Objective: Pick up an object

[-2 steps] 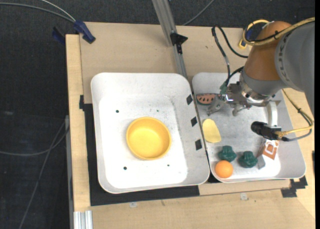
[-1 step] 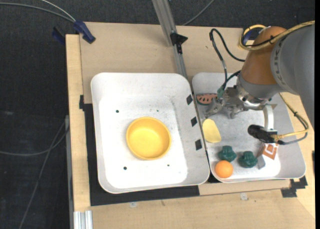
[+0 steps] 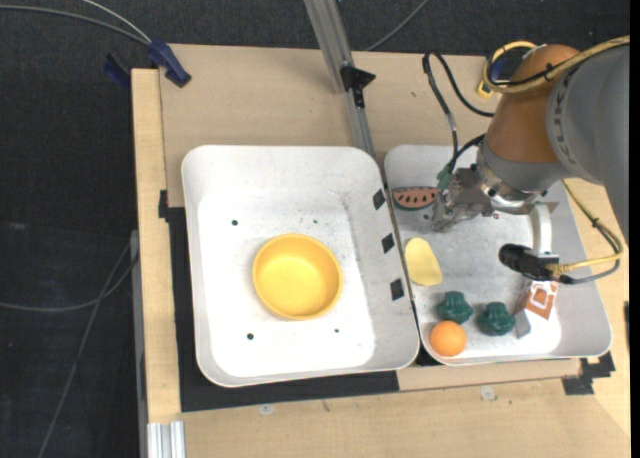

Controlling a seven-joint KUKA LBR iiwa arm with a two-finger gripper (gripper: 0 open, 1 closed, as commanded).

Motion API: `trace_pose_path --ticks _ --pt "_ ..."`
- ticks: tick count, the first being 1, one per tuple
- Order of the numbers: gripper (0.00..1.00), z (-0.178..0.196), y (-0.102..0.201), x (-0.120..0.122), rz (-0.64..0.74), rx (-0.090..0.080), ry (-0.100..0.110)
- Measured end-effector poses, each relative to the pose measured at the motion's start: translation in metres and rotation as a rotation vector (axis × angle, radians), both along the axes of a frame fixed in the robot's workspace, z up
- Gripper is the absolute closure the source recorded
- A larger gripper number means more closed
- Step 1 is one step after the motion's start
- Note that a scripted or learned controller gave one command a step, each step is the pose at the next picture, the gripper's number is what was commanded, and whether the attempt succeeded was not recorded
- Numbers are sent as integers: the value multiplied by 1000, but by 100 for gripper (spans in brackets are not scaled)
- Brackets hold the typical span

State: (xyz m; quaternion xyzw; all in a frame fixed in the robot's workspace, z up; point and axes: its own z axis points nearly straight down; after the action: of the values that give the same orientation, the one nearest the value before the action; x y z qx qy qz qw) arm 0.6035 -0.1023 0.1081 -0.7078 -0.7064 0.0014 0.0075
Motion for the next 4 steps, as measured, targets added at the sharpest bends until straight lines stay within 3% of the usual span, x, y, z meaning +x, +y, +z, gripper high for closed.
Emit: trace_pose_path --ticks 1,3,4 --pt "100 65 5 1 3 -7 -19" --pt "100 178 1 7 2 -8 -22" --pt "100 178 57 11 7 -7 -15"
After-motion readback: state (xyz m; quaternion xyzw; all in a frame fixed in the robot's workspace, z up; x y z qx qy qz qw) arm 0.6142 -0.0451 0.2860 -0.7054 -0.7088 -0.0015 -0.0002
